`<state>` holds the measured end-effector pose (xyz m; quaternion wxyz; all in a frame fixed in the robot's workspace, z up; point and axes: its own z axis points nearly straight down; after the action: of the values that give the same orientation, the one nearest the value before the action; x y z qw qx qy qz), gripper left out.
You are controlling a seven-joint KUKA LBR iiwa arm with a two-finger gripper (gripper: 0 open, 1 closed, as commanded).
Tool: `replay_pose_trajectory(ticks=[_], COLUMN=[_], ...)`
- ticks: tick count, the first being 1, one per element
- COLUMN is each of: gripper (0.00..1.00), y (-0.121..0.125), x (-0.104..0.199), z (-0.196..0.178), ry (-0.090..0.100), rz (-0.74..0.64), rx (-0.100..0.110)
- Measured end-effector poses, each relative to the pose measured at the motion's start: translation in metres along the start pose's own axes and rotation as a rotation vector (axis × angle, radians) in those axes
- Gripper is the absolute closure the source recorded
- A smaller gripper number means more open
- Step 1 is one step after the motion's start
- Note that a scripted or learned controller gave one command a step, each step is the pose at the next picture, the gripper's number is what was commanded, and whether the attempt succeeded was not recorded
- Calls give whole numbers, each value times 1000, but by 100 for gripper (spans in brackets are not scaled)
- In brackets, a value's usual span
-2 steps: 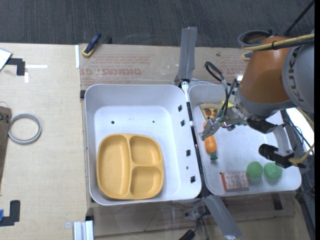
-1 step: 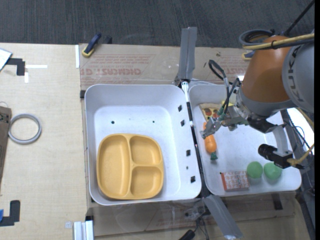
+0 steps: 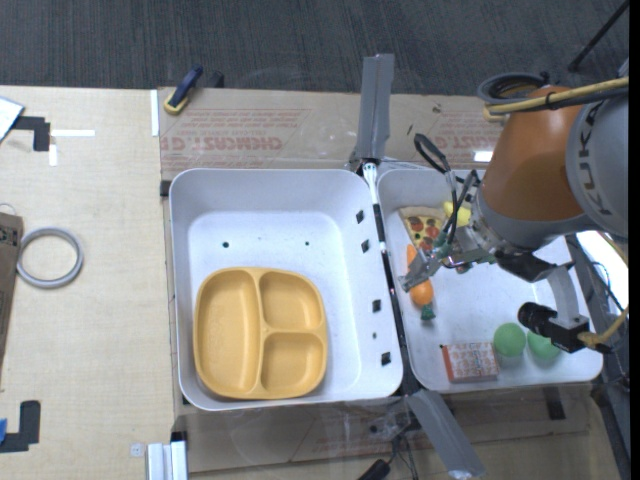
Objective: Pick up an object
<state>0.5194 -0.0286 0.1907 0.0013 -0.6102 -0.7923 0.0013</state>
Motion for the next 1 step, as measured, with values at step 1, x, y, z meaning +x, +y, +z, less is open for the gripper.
replay_pose_trajectory(ticks=[1], gripper=[0], y=[0], x=[0], z=[0], ry=[0], rz=[-1], rx=[0])
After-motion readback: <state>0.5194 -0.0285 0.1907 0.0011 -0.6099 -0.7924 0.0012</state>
